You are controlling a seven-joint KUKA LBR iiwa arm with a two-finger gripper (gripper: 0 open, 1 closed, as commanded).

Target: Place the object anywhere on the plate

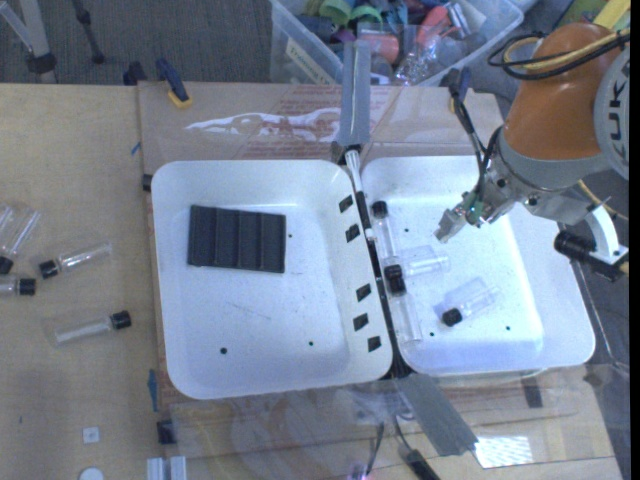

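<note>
Trouble can start right at the pick. The pincer point(447, 229) hangs low over the right bin point(560, 338), and I cannot tell if it is released or clenched. I see nothing held in it.

The thing to move looks to me like one of the small clear tubes in that bin. One tube point(470, 300) lies loose near the middle of the bin floor, below the pincer and apart from it. A second tube point(418, 265) lies near the wall between the bins point(362, 268). A third tube point(381, 220) lies right along that wall. The dark plate point(237, 238) lies flat in the left bin point(170, 348), well apart from all three.

These tubes are round and look smooth. I think a tube could roll away if the pincer comes down a bit off to one side. It could also slip out if it is pinched near its end and not at its middle.

The tubes by the wall look harder to get. The pincer might bump the wall there and close on nothing.

Then comes the trip across. If the arm point(560, 98) goes too low, the tube could knock on the wall and fall. If it lets go too high over the plate, the tube could bounce or roll off onto the white floor of the bin.
</note>
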